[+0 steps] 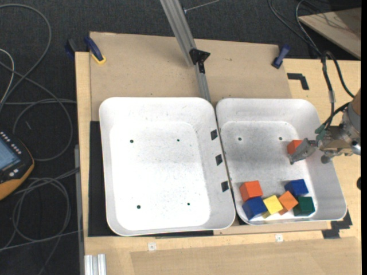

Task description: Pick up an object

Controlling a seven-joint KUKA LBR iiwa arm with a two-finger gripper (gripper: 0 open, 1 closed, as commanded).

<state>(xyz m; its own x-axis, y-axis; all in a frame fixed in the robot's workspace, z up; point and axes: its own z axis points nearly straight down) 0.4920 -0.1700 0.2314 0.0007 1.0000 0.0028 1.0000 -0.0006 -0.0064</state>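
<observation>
In the right bin, coloured blocks along the near wall.

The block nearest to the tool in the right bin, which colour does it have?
Red-orange. The block lies just left of the tool, seen in the camera view.

Gripper sits in the right shallow white bin, fingertips at a small orange-red block near the bin's right side. Cluster at the bin's near edge: orange cube, blue cube, yellow cube, small orange cube, blue block, green block. Left white bin on wooden tabletop.
</observation>
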